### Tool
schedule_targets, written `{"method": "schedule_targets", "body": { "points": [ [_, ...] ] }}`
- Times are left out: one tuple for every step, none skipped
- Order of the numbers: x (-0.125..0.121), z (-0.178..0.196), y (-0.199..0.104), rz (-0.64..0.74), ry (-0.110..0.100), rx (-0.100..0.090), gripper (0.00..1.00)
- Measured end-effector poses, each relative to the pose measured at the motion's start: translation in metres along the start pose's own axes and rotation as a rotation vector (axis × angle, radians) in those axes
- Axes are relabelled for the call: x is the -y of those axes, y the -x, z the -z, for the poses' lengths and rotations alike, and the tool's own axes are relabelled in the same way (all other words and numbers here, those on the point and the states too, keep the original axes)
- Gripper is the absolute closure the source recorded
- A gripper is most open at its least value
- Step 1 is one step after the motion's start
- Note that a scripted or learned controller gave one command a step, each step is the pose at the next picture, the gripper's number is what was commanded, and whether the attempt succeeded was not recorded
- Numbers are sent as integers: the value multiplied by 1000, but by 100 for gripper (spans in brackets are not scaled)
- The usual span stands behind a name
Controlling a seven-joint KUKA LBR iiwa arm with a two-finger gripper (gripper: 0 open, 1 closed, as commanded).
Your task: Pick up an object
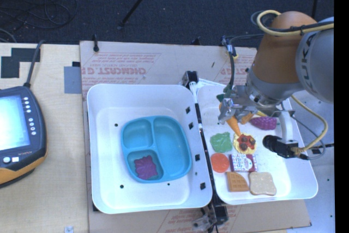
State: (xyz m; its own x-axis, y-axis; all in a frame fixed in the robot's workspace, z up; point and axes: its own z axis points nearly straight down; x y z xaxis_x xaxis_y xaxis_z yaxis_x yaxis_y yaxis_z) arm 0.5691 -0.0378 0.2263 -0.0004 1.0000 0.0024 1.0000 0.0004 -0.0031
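My gripper (229, 109) hangs low over the upper left part of the right bin (308, 185). An orange carrot (234, 126) lies just below and in front of it, touching or nearly touching it. A purple eggplant (263, 123) rests to its right. Closer to the front lie a green lettuce leaf (221, 142), a small pizza piece (245, 142), an orange disc (220, 162), a red and white carton (243, 162), a cracker (236, 181) and a slice of toast (262, 184).
The left bin (101, 117) holds a blue divided tray (172, 144) with a purple item (145, 166) in its front compartment. A black divider (197, 128) runs between the bins. A teach pendant (16, 133) lies on the bench at far left.
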Motion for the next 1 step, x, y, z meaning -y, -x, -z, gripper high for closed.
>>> {"method": "schedule_targets", "body": {
  "points": [
    [-23,-11,-59,5,0,0,100]
  ]
}}
